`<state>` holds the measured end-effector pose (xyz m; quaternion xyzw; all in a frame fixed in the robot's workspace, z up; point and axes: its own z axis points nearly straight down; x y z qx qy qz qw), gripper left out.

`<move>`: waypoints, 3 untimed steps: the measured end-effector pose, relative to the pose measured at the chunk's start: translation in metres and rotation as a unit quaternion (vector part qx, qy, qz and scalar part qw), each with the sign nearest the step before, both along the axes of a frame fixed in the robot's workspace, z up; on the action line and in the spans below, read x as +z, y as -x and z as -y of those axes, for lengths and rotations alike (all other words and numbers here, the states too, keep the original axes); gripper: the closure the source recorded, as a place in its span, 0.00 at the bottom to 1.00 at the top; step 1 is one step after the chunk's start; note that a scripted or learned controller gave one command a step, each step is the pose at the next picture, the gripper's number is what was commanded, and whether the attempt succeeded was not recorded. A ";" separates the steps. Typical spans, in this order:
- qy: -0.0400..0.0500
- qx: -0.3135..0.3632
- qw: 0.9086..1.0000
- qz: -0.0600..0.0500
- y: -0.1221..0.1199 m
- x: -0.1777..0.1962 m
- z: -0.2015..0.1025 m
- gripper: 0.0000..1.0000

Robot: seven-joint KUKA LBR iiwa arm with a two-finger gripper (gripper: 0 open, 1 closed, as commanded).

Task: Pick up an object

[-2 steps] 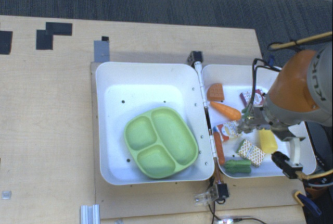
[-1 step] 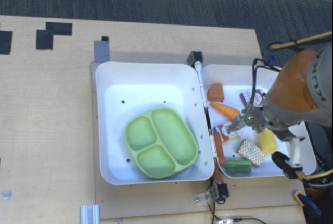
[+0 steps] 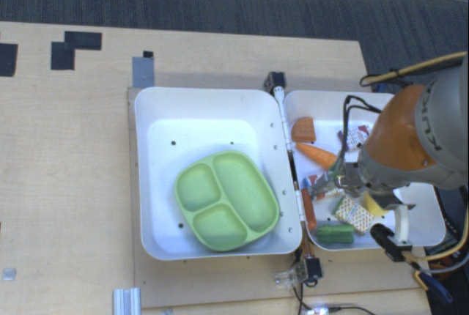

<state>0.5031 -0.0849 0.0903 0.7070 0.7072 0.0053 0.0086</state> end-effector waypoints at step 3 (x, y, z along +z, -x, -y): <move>0.001 0.001 1.000 0.006 -0.004 0.023 0.000 1.00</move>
